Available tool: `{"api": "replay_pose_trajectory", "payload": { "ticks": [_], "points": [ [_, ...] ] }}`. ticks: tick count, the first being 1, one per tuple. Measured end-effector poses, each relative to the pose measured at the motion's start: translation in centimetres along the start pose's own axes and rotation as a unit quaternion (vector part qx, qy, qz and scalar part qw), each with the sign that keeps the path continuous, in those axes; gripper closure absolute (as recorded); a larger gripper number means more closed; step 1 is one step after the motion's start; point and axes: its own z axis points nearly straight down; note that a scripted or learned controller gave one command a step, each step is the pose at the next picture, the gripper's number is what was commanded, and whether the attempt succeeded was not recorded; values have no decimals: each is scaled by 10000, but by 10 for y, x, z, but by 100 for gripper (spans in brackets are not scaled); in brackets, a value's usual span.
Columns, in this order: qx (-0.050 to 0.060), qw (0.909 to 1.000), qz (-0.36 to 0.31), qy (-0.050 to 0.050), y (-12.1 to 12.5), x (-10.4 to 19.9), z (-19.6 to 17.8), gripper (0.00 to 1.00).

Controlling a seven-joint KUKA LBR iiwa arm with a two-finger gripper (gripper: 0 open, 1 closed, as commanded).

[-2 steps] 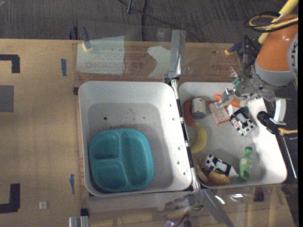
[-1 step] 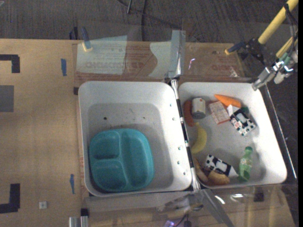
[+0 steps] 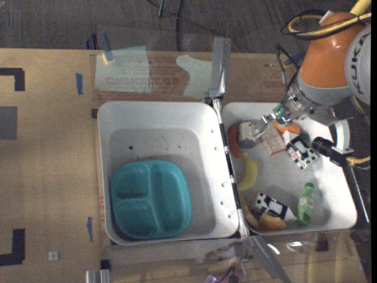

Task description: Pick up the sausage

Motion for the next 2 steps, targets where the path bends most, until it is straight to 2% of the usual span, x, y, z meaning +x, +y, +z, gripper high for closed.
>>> {"api": "replay_pose_trajectory", "payload": {
  "ticks": [1,2],
  "points": [
    [3,9984,-557,7,-99,25,80,0],
    [-5,9929,1191,-7,-151,0,91,0]
  ]
}}
